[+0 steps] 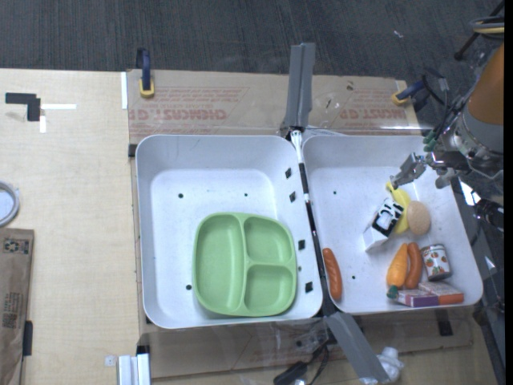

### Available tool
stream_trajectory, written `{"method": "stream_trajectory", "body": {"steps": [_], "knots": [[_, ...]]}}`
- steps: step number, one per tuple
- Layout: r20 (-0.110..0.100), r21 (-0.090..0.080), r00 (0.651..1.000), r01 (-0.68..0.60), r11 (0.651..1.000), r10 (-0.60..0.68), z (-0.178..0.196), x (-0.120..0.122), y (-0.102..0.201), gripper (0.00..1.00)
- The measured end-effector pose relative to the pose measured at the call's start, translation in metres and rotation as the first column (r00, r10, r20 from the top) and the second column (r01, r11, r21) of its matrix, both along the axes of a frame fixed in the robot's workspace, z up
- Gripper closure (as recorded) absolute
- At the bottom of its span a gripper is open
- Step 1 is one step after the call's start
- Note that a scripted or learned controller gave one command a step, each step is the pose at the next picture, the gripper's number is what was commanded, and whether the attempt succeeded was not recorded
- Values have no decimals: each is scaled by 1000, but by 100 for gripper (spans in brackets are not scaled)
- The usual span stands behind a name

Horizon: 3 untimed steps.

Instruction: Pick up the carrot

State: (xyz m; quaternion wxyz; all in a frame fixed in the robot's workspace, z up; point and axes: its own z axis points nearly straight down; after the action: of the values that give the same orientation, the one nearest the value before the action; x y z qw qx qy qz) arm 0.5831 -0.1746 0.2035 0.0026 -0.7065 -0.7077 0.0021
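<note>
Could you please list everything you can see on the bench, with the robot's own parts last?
left bin: 1, white, left of the divider.
right bin: 1, white, right of the divider.
plate: 1, green, three compartments, in the left bin.
carrot: 1, orange, right bin, near the front.
sausages: 2, orange-red; one at the right bin's left wall, one beside the carrot.
box: 1, pink and orange, right bin's front edge.
can: 1, red label, right of the carrot.
egg: 1, tan, right bin.
carton: 1, black and white, left of the egg.
clamps: 2, blue and yellow, at the bench's back edge.
arm: 1, grey with orange band, right.
gripper: 1, above the right bin.
</note>
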Motion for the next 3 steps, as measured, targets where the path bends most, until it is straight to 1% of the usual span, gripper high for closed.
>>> {"method": "stream_trajectory", "body": {"steps": [1, 2, 3], "knots": [[0, 0, 999, 34, 999, -34, -79, -76, 22, 0], [31, -3, 994, -107, 994, 107, -100, -95, 12, 0], [7, 0, 957, -290, 957, 290, -113, -104, 0, 0]]}}
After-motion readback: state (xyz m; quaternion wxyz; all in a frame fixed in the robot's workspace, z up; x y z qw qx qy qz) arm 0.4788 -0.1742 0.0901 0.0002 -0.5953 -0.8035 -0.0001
